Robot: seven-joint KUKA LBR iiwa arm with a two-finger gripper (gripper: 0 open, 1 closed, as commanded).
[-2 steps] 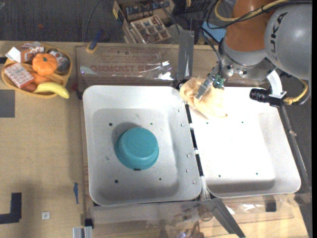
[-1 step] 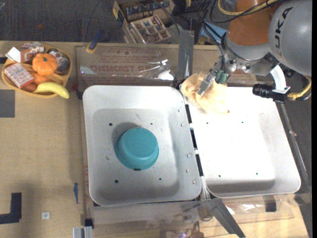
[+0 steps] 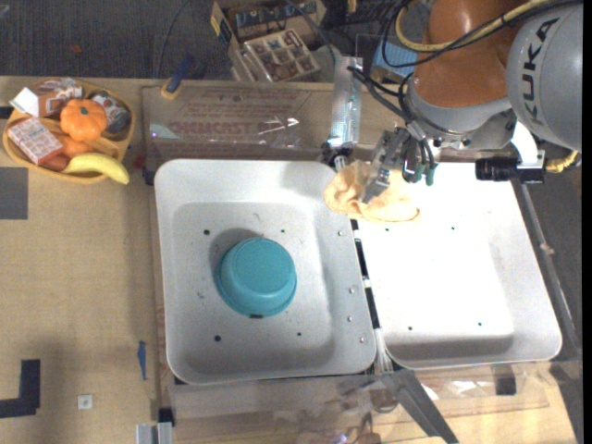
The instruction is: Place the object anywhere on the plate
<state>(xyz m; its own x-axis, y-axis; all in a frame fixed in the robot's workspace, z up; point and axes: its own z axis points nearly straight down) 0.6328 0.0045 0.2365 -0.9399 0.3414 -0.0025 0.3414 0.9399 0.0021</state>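
Observation:
A teal round plate [image 3: 257,277] sits in the middle of the left bin [image 3: 185,202]. A pale yellow, floppy object [image 3: 393,209] hangs over the top of the divide between the two bins, with its left lobe above the left bin's right rim. My gripper [image 3: 377,183] comes down from the right onto the object's top. Its fingers are shut on the object, which bunches around them. The object is up and to the right of the plate, well apart from it.
The right bin [image 3: 462,276] lies under the arm's wrist [image 3: 462,109]. A clear plastic box [image 3: 240,123] stands behind the left bin. At the far left a bowl of toy fruit [image 3: 69,132] sits on the bench. Cables and boxes lie behind.

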